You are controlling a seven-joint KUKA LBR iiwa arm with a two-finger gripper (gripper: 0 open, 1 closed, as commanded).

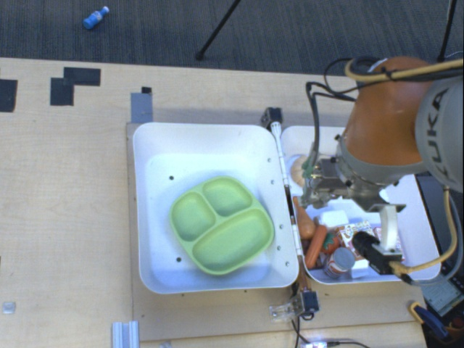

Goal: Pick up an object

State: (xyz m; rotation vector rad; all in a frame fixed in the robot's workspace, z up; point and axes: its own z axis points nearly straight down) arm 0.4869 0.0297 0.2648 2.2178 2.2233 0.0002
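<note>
Orange band of the arm (384, 114) uppermost, bulking over the right bin (428, 227) and hiding much of it. Under its lower left edge, the gripper (322, 188), down inside that bin near the left wall. Cannot tell how far the jaws stand open, nor whether anything sits between them: dark metal and shadow, seen from above. Just below the jaws, a small white block (335, 217), close, contact unclear. Further down from the jaws, an orange carrot (314, 247) lying slantwise along the bin's left wall, with a rounder brownish-orange piece (306, 228) by its upper end. Right of the carrot, a red-sided can (335, 261) near the bin's lower wall. Up and left of the jaws, a pale round thing (297, 170), half hidden. Well left of the jaws, across the rims, the left bin (156, 194) with a green three-part plate (221, 225) lying flat. Far up and left of the jaws, off the bench on dark carpet, a small blue bottle (96, 17).
</note>
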